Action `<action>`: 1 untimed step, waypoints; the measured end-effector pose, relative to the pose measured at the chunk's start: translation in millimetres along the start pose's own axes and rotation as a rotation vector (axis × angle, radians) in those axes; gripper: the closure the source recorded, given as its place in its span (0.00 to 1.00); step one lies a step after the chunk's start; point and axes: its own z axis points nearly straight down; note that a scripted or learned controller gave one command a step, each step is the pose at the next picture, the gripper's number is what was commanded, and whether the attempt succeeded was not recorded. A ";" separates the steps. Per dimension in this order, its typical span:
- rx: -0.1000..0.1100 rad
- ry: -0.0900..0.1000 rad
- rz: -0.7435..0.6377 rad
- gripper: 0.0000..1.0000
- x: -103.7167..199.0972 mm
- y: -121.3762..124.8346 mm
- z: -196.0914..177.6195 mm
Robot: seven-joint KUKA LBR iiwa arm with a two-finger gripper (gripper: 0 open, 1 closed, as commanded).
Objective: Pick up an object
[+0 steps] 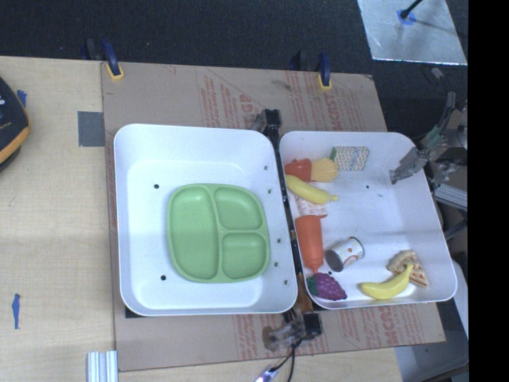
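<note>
The right bin (382, 205) holds several toy foods. A red piece (298, 168), a yellow piece (324, 169) and a small patterned block (350, 157) lie near its far left corner. Just below them is a yellow banana-like piece (310, 189). An orange carrot (310, 241) lies along the left wall, with a small can (347, 251) beside it. Purple grapes (327, 286), a banana (387, 286) and a pizza slice (408, 263) sit along the near edge. My gripper (404, 170) hangs at the bin's far right edge, apart from all of them.
The left bin (143, 157) carries a green divided plate (217, 231). Both bins rest on brown cardboard (199, 94) held by clamps. A yellow and black device (9, 122) lies at the far left of the bench.
</note>
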 end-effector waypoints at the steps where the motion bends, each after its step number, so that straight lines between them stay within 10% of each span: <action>1: 0.002 0.000 -0.001 0.00 31.7 66.2 95.2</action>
